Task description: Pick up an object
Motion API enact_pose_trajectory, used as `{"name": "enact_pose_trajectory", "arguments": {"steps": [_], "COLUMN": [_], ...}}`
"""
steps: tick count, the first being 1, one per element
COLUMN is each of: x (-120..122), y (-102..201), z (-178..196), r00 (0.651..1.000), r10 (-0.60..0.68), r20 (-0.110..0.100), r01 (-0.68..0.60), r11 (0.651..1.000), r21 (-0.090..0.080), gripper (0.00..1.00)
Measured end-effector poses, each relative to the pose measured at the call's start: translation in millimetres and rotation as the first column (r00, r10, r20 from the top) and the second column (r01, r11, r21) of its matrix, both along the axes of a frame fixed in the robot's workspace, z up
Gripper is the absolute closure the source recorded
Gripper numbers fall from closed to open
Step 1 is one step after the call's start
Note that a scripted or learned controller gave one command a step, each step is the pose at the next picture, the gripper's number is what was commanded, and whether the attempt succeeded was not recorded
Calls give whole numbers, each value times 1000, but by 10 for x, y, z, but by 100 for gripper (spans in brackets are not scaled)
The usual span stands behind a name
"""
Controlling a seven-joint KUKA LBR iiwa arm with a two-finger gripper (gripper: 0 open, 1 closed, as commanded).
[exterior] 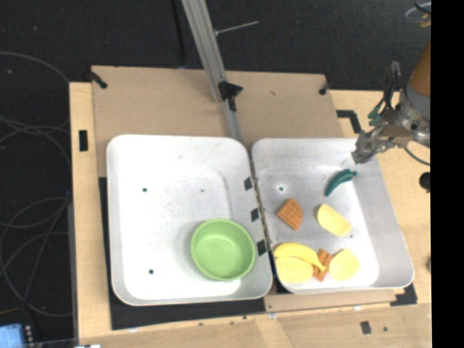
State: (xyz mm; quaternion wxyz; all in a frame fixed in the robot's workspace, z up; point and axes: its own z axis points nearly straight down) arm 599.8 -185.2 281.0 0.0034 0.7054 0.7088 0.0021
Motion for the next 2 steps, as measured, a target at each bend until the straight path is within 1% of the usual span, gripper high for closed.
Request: {"name": "enact_pose_trajectory", "arguments": {"steps": [1,2], "x": [-25,37], "y": [492,999], "z": [-155,-299], "r00": [1000,1000], "r10": [0,1], "r20": [-6,-7], "r01": [0,-1], "r11": [1000,1000], "r21": [1,1], "gripper": [100,100]}}
